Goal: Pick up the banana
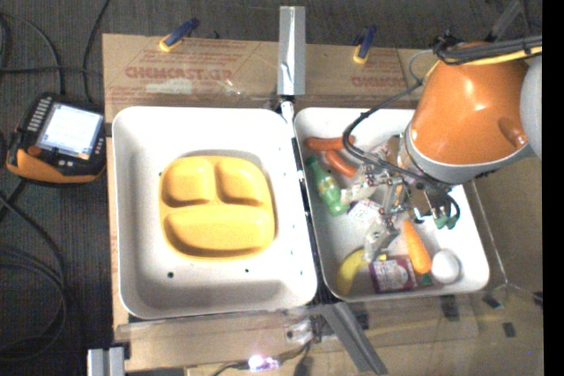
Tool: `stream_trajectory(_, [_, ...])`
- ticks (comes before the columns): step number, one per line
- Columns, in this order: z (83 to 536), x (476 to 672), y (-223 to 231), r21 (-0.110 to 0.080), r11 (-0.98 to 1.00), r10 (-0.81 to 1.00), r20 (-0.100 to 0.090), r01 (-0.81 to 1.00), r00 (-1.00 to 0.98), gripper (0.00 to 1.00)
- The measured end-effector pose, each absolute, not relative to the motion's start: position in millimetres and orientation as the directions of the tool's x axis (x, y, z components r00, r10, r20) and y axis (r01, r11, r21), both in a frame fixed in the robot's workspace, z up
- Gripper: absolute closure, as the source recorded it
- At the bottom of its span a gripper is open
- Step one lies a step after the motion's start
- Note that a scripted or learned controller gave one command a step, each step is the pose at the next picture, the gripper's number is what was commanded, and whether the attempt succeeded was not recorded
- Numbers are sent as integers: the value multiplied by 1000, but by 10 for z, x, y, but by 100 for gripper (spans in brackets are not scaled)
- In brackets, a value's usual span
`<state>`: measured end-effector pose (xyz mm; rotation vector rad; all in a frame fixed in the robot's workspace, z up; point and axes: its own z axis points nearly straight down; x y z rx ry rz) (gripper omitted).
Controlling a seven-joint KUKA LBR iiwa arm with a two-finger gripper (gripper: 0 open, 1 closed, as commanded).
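The banana (351, 269) is yellow and lies at the front left of the right bin (480, 277), partly tucked against a maroon packet (392, 274). My gripper (372, 220) hangs over the middle of that bin, just behind and to the right of the banana and apart from it. Its fingers are open, with nothing gripped between them. The arm's orange band (467, 114) covers the bin's back right part.
Crowded around the gripper are a green bottle (328, 191), a red-orange item (331, 158), a white packet (363, 211), a carrot (418, 249) and a white egg (446, 265). The left bin (132, 189) holds a yellow divided tray (218, 207).
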<state>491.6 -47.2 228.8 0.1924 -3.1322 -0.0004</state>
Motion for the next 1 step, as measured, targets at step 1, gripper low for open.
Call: stream_trajectory(1, [2488, 4903, -463, 1, 966, -259, 1, -259, -966, 0])
